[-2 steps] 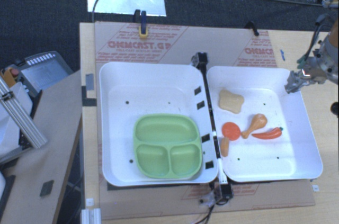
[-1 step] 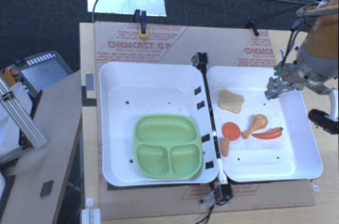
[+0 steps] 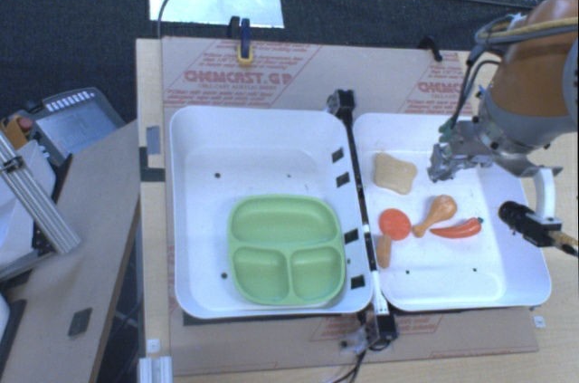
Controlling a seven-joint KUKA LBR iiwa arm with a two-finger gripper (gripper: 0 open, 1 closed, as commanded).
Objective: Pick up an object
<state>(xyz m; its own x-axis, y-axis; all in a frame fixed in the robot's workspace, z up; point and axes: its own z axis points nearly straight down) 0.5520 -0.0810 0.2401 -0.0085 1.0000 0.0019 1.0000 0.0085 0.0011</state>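
Note:
The right bin (image 3: 507, 282) holds several toy foods: a tan bread slice (image 3: 394, 173), a red tomato slice (image 3: 394, 223), a tan chicken drumstick (image 3: 435, 215), a red chili pepper (image 3: 457, 229) and a small orange piece (image 3: 384, 252) by the divider. My gripper (image 3: 442, 164) hangs over the bin's upper middle, just right of the bread and above the drumstick. Nothing shows between its fingers.
The left bin (image 3: 208, 146) carries a green divided plate (image 3: 287, 249) at its front. A black clip (image 3: 344, 105) sits on the wall between the bins. A black fixture (image 3: 526, 223) sticks in over the right bin's right rim. Cardboard lies under both bins.

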